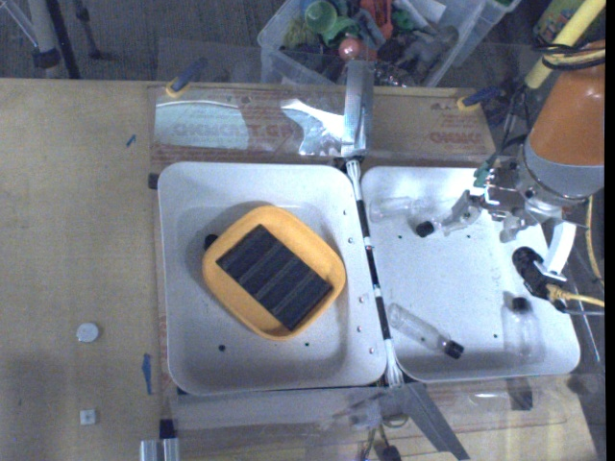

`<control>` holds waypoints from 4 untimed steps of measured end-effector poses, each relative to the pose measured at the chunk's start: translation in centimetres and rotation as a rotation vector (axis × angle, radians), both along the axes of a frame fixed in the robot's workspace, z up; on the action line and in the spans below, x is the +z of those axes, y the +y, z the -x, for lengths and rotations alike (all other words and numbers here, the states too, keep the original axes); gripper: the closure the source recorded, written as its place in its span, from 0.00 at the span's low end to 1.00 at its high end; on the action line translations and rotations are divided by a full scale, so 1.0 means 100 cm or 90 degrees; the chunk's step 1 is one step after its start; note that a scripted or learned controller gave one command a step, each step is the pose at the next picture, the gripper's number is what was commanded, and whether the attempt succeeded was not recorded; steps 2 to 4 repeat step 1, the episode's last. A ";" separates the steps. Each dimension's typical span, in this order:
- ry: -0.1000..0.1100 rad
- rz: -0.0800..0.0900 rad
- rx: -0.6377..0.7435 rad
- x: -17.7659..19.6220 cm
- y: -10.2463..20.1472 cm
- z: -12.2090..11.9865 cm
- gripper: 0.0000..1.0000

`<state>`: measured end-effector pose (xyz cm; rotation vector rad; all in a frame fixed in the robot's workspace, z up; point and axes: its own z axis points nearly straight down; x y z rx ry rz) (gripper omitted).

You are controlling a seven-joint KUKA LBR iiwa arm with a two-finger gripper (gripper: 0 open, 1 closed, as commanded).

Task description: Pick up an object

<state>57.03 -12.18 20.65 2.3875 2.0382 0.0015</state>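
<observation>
Nearest the camera, at the front of the right bin (567, 353), lies a clear tube with a black cap (424, 330), slanted, cap end toward the front edge. It sits well apart from the jaws (459, 213), which reach in over the far part of that bin on the grey arm with its orange band (569, 123). Whether the jaws are wide or narrow I cannot tell; nothing shows between them. A small black piece (423, 228) lies just beside them on the bin floor, and another small dark piece (519, 303) rests near the right wall.

In the left bin (183, 353) a yellow pad with a dark ribbed panel (273, 271) lies tilted, taking up the middle, well apart from the jaws.

Two white bins stand side by side, touching along the middle seam, on a pale wooden tabletop (67, 209). Behind them runs a strip of brown cardboard (250, 123) with crumpled foil (322, 128) on it, and beyond that a clear plastic tub of mixed coloured items (384, 17). One small white disc (87, 332) lies on the tabletop to the left.
</observation>
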 end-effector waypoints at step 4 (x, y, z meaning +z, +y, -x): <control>0.000 0.000 -0.078 -0.056 -0.008 -0.071 0.00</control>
